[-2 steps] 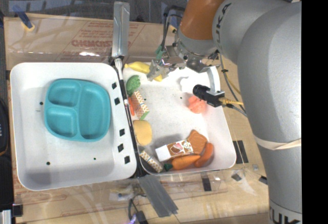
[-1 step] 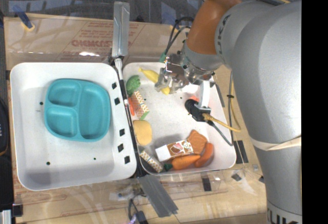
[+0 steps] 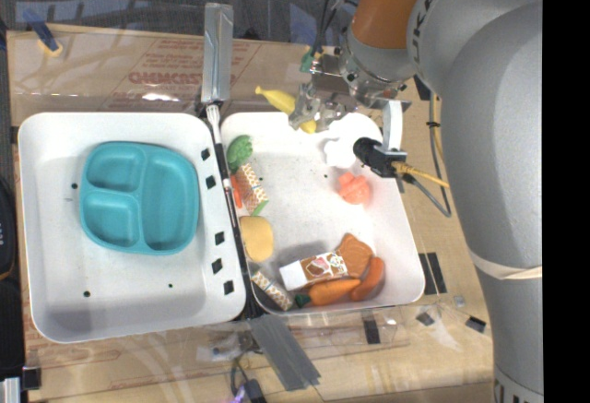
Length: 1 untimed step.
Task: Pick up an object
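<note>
Jaws: whether spread or closed cannot be told; the gripper [image 3: 312, 108] is seen from above at the far rim of the right bin [image 3: 417, 277], with a yellow banana [image 3: 277, 99] lying on the rim just beside it, apparently touching. Whether the banana is between the jaws is not resolved.

Near end of the right bin: an orange carrot [image 3: 334, 291], a brown bread-shaped piece [image 3: 354, 255] and a small printed carton [image 3: 312, 269] are crowded together, touching. All are judged light, rigid toy plastic, smooth and likely slippery; the carrot would be best taken across its narrow middle.

Mid-bin: a yellow potato-like lump [image 3: 257, 238] against the dividing wall, rounded, liable to squirt out. A pink piece [image 3: 355, 188] stands apart with free room around it; judged the easiest pick.

Far: a green vegetable [image 3: 240, 150] by the wall.

Left bin [image 3: 37, 207] holds a teal divided plate [image 3: 140, 197]. Bin floors are smooth and white; the bench [image 3: 111, 69] is brown board under clear film.
</note>
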Available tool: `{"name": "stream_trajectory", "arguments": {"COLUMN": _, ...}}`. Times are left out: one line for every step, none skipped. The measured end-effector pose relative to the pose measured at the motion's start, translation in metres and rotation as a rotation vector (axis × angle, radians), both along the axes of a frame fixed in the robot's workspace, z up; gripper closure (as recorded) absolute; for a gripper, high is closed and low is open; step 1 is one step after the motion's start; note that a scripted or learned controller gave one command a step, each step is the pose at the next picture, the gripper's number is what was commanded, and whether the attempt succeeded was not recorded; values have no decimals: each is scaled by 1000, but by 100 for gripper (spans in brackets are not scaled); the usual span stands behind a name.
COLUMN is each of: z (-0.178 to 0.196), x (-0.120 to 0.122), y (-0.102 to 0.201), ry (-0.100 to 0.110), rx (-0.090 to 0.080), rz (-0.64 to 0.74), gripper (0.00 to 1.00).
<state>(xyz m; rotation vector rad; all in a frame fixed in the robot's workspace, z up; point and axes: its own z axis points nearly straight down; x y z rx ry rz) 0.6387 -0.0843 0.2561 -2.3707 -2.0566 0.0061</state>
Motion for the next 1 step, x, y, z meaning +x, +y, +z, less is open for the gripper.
{"name": "stream_trajectory", "arguments": {"z": -36, "x": -54, "y": -1, "ry": 5, "rx": 0, "rz": 12, "gripper": 100}}
